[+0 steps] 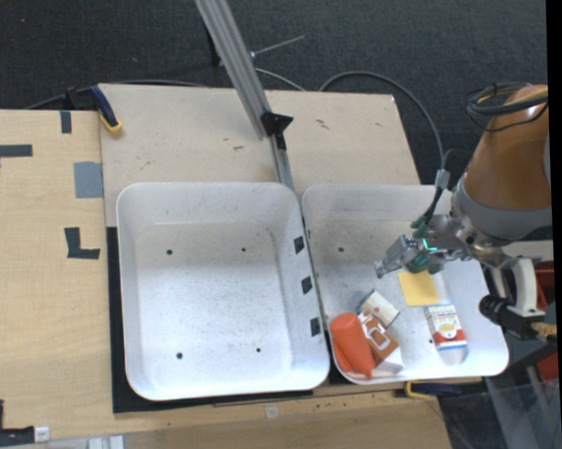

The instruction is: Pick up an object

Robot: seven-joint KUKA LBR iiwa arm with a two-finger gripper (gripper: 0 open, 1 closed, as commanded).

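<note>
Two white bins sit side by side on the bench. The left bin [135,270] has only dark specks on its floor, and the right bin [354,207] holds all the loose items. The arm [509,165] comes in from the right, its orange band above the wrist, and the gripper [397,259] hangs over the middle of the right bin, pointing toward the left. I cannot tell how its tips are set; they blur together at this angle, and nothing can be made out between them.

A yellow square pad [418,287] lies flat just beside the gripper, below and slightly to the right of it in the camera view, close under the wrist. Nearer the front of the bin, an orange cylinder [351,344] lies tilted by the front left corner. Touching its right side is a small brown and white box [380,324], which lies below the gripper and a little left of it, apart from it. A small white carton with a red label [445,331] lies near the front right corner, well to the right of the box and just below the yellow pad.

A slanted metal pole [238,59] rises from the bench behind the two bins, near where they meet.
</note>
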